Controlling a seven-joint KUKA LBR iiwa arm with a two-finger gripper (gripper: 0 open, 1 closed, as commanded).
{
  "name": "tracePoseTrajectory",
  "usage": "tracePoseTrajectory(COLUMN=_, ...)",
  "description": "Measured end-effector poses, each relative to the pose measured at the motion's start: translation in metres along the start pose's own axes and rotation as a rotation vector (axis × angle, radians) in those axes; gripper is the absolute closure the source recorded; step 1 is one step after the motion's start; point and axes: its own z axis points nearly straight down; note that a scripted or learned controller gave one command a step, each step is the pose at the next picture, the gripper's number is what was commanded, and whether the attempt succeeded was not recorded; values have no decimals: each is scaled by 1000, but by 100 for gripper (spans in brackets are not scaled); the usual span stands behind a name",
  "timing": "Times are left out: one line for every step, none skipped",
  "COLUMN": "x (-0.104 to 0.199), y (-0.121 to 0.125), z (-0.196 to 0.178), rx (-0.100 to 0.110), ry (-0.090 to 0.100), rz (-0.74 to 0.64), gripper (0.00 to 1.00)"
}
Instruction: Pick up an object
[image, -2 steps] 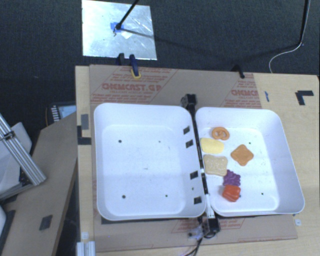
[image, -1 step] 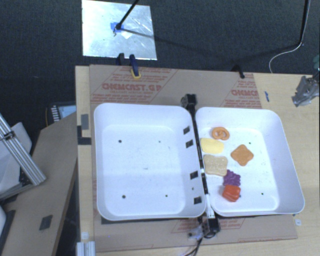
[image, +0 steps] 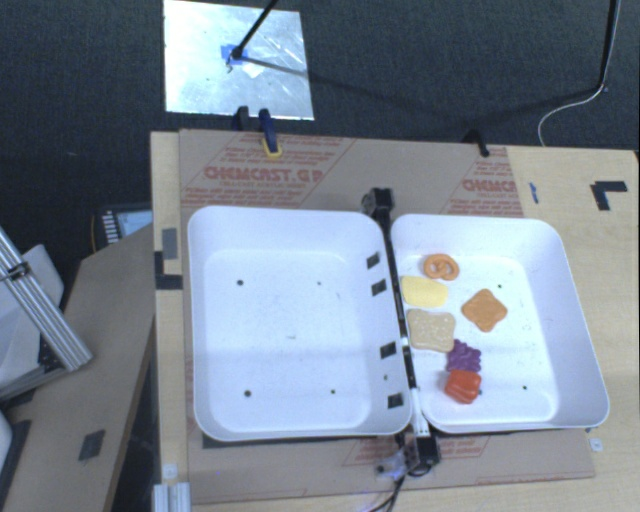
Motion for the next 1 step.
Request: tracePoseTrajectory(x=60, y=14, z=165, rx=19, ry=5, rz=-10, gripper=100)
